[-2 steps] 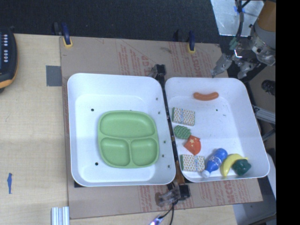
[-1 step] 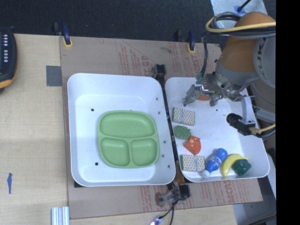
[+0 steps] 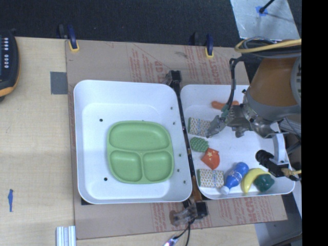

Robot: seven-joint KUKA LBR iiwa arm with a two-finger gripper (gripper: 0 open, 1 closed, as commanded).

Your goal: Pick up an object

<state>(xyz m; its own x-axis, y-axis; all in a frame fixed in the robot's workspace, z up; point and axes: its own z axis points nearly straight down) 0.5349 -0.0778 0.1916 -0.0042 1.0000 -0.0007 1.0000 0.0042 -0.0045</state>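
At the near edge of the right bin (image 3: 287, 191), a banana (image 3: 252, 178), a blue bottle (image 3: 233, 177) and a patterned pouch (image 3: 210, 178) are lying close together; beyond them a red toy (image 3: 210, 158) and a green piece (image 3: 199, 144) are sitting just apart. Farther back, the claw (image 3: 229, 123) is hovering beside a second patterned pouch (image 3: 198, 126), its fingers appearing spread with nothing between them. A clean pick likely means centring over one isolated item before closing. The left bin (image 3: 84, 137) is carrying a green tray (image 3: 139, 151)
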